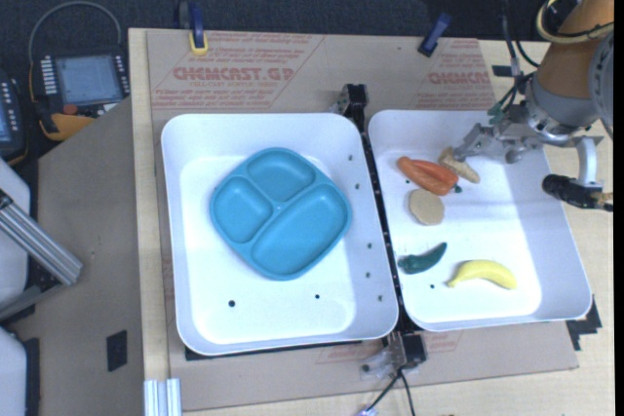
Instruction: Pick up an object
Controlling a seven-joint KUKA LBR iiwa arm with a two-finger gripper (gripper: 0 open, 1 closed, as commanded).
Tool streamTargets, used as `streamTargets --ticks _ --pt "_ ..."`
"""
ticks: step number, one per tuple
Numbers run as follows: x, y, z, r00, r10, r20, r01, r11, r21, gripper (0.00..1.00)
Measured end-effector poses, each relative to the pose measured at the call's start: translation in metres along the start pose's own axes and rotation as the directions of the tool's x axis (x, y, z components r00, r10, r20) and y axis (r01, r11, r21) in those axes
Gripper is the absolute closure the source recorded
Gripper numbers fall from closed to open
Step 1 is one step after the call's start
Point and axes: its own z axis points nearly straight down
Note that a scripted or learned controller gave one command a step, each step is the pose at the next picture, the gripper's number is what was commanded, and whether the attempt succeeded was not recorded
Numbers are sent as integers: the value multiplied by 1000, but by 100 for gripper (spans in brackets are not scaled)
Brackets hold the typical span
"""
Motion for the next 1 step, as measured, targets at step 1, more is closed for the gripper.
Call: streamTargets --ticks 1 --pt "-1 -1 -10 1000 -2 5 2 1000 1 100"
